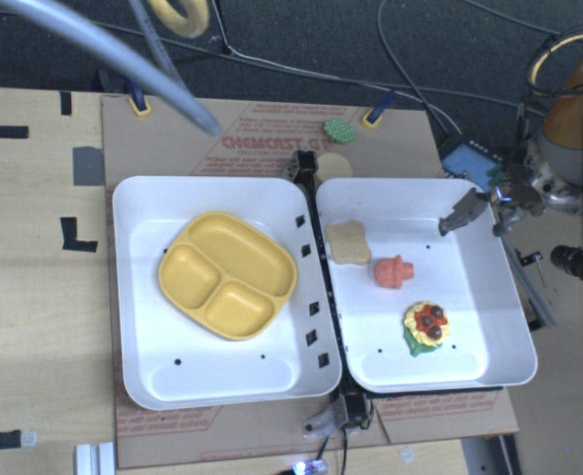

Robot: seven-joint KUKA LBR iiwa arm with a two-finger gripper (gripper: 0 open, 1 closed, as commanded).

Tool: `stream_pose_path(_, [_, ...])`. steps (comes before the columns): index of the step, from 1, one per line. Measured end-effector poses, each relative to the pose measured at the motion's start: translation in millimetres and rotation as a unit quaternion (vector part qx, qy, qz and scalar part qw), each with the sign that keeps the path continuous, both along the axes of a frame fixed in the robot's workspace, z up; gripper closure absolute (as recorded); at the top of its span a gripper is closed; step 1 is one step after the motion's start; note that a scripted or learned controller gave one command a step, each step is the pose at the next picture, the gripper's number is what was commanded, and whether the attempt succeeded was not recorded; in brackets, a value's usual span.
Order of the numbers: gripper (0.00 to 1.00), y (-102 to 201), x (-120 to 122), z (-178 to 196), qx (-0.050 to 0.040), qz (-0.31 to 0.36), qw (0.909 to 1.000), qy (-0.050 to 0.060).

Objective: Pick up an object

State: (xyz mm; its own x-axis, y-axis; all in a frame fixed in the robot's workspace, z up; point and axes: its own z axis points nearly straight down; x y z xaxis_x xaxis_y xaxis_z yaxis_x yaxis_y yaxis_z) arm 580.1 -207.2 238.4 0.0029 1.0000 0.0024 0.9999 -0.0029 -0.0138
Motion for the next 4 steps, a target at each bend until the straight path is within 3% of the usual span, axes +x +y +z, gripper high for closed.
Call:
stream_pose_path(1, [0.00, 1, 3, 8, -0.0015, 0.002, 1.0000, -0.006])
stream_pose_path(4, [0.00, 1, -6, -152, -0.0022, 0.002, 1.0000, -0.006])
